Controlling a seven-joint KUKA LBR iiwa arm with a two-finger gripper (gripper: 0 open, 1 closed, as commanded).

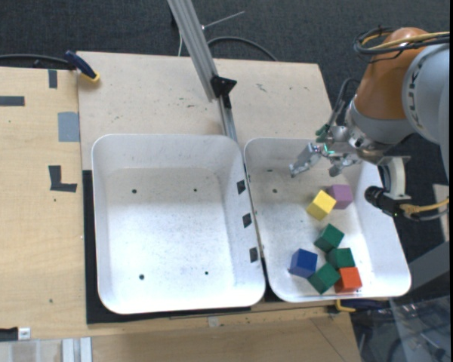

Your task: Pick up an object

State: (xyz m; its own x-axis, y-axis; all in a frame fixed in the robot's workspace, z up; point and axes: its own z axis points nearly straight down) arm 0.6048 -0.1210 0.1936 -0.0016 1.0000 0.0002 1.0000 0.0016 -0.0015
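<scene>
Arm poised over the right bin, nothing picked yet.

Left to right: the shallow white left bin (166, 225); then the shallow white right bin (275, 179), holding a blue cube (303, 262), three green cubes (330, 238), a yellow cube (322, 204), a pale purple cube (341, 196) and an orange cube (349, 279). The metal two-finger gripper (317, 159) hangs above the yellow cube, fingers spread, holding nothing. Best to drop straight onto the yellow cube and straddle two flat faces, avoiding its purple neighbour.

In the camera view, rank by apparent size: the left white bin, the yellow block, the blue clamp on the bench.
1. Left shallow white plastic bin, by far largest.
2. Yellow cube block and small blue-and-yellow clamp look alike in size; the clamp lies farther away, so no ranking.
</scene>
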